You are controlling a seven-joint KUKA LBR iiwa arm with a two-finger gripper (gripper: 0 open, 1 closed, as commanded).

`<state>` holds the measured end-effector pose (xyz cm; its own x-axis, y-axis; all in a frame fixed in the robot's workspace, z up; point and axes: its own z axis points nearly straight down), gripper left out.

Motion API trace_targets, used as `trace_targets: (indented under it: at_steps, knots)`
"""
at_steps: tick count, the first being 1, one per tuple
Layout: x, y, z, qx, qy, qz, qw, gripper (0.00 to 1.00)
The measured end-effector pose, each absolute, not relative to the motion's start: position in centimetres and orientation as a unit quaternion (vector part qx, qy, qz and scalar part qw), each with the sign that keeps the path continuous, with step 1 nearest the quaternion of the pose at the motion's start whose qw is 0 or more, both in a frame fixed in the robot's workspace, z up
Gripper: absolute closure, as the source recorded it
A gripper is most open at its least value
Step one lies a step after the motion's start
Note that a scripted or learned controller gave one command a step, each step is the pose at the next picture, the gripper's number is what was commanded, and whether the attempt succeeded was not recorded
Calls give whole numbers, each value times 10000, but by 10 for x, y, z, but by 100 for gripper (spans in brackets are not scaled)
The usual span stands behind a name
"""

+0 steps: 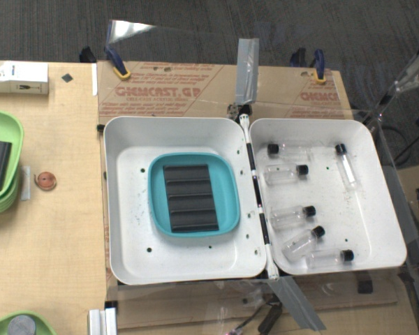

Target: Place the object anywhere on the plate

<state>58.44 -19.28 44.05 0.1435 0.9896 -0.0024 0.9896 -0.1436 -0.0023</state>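
Over on the side the arm reaches in from, the right bin is seen with six clear vials scattered across its floor, each capped in black. Two of them are laid near the back wall close to the divide between the bins, a third is angled toward the far back corner, and three more are gathered toward the front edge, one almost against the front wall. None of them is touched by anything but the bin floor, and none is lifted.

Across the divide, in the left bin, a teal plate is set flat at the middle. And now a black ribbed slab is spotted lying squarely on that plate, inside its rim, with four ridges running across it. No vial is found on the plate; all six are kept to the other bin, well apart from it.

As for the gripper, whether it is open or closed cannot be told, so places are given by the arm's side of the bench instead.

Beneath both bins a cardboard sheet is spread, pinned at the back by two clamps. Farther off on the wooden bench, a stack of green dishes is noted at the edge, with a small brown disc just beside it and a white box behind.
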Motion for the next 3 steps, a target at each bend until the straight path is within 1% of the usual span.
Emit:
trace_targets:
  at_steps: [3]
  knots:
    - [584, -192, 440, -7562, -6544, 17, 3, 0]
